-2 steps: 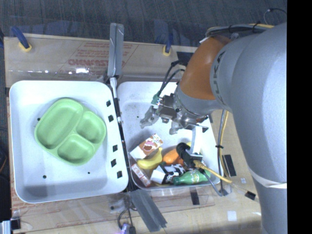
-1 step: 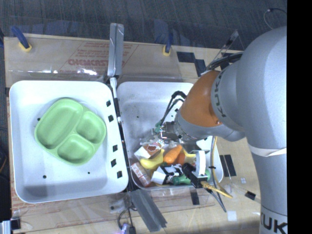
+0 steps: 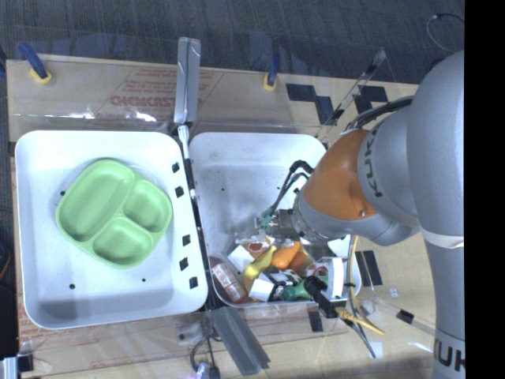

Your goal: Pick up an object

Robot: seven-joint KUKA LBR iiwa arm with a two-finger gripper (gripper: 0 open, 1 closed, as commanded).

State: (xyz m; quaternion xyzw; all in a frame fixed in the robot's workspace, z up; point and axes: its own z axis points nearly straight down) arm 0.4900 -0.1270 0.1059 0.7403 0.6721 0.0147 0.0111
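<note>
The right bin (image 3: 237, 164) holds a pile of small objects at its front. Among them are a yellow banana-shaped piece (image 3: 260, 264), an orange piece (image 3: 288, 257), a white block (image 3: 241, 257), a green item (image 3: 296, 293) and a round reddish-brown one (image 3: 225, 276). The arm's orange band and grey wrist (image 3: 343, 192) hang over the right part of this bin. My gripper (image 3: 272, 227) points down-left at the top of the pile, its tips lost among wires and objects. I see nothing clearly held between the fingers.
The left bin (image 3: 39, 290) carries a light green divided plate (image 3: 114, 210). A grey divider (image 3: 187, 81) runs between the bins. Yellow-handled tools (image 3: 359, 320) lie outside the right bin's front right corner. The back of the right bin is bare white floor.
</note>
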